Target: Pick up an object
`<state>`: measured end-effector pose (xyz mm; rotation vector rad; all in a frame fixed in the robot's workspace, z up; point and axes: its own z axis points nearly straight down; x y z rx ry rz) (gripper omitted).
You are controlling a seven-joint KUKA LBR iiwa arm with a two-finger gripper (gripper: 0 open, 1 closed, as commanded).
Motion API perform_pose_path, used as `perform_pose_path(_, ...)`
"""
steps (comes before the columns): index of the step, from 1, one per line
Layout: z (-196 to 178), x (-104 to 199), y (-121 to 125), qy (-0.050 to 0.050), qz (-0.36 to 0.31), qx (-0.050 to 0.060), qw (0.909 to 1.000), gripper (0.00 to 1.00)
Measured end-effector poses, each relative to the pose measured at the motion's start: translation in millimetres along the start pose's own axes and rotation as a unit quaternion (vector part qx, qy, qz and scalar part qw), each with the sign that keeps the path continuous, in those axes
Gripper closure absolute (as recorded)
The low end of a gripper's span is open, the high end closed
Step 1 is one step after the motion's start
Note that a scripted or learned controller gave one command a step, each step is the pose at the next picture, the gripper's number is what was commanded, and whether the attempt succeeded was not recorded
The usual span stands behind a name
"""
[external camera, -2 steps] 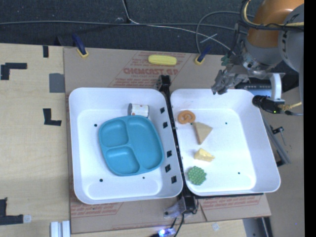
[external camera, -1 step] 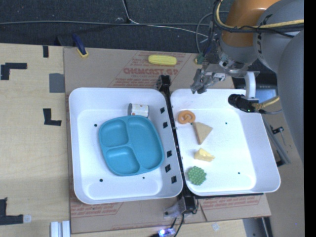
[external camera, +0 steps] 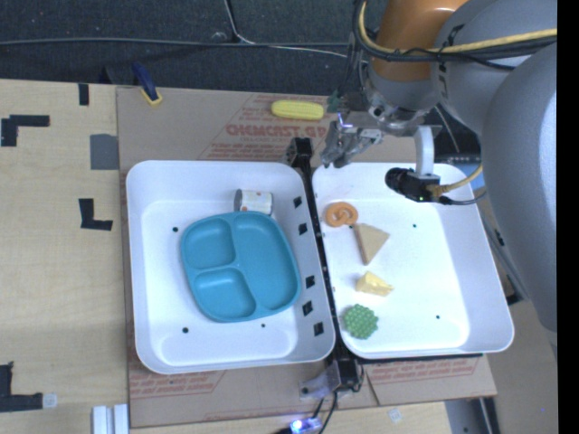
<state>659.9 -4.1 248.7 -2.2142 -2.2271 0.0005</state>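
- White plastic bins sit side by side on the tabletop (external camera: 54,269); the left bin (external camera: 149,333) carries a blue divided plate (external camera: 240,265) and a small can (external camera: 254,201) just behind it.
- Right bin (external camera: 470,306) holds the candidate objects: an orange pretzel-like ring (external camera: 341,213), a tan wedge (external camera: 369,241), a yellow chunk (external camera: 373,285) and a green knobbly piece (external camera: 360,321), all lying loose (none lifted).
- End effector (external camera: 342,145) hangs above the back rim where the two bins meet; nothing is visible between its fingers, and their spread cannot be told.
- Progress, as judged: the pick is not yet made; descent, closure and lift remain.
- Nearby: a yellow corn-like item (external camera: 298,109) lies on the cardboard (external camera: 181,125) behind the bins; the shared bin walls are the closest obstruction.
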Motion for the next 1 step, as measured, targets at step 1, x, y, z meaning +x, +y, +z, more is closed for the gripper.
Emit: perform_pose_path(1,18.0,54.0,0.8,0.0,0.0,0.001,1.0,1.0)
